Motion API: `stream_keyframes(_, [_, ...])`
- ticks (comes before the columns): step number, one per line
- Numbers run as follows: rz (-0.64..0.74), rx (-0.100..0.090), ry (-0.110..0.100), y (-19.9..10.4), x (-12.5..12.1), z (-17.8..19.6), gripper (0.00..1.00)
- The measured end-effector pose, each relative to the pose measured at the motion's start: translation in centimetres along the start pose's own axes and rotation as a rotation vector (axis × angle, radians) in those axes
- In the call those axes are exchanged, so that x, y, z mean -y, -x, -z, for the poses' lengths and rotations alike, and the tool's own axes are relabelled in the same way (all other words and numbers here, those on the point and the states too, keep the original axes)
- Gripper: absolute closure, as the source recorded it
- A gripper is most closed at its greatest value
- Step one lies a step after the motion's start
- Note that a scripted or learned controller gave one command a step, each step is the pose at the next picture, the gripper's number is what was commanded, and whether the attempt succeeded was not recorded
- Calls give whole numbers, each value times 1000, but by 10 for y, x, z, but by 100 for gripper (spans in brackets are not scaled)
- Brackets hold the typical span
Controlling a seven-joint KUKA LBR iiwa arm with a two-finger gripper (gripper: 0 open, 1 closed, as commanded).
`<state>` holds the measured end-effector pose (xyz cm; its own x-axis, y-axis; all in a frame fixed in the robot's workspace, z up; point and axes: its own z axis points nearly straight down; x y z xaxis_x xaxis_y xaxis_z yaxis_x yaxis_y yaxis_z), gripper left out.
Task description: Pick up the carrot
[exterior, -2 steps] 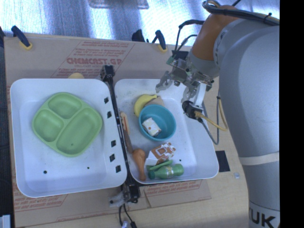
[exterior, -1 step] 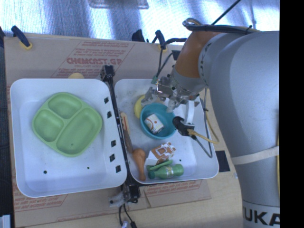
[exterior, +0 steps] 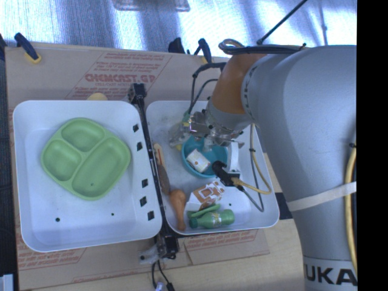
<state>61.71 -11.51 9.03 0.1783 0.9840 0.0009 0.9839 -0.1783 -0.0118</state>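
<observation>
Gripper (exterior: 203, 139) sits over teal bowl (exterior: 195, 162) in right bin (exterior: 262, 214); open/closed: can't tell. Carrot (exterior: 177, 202) lies near bin's front-left, beside green bottle (exterior: 212, 218).

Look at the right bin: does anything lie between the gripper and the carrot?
Nothing visible does. The gripper hangs over the teal bowl in the right bin. The carrot lies nearer the front, left of the green bottle, with bare bin floor between bowl and carrot.
</observation>
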Motion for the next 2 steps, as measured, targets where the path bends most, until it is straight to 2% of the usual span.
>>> stream_keyframes(1, [-362,2,4,54,-9,47,0])
stream_keyframes(2, [-266,2,12,88,-11,131,0])
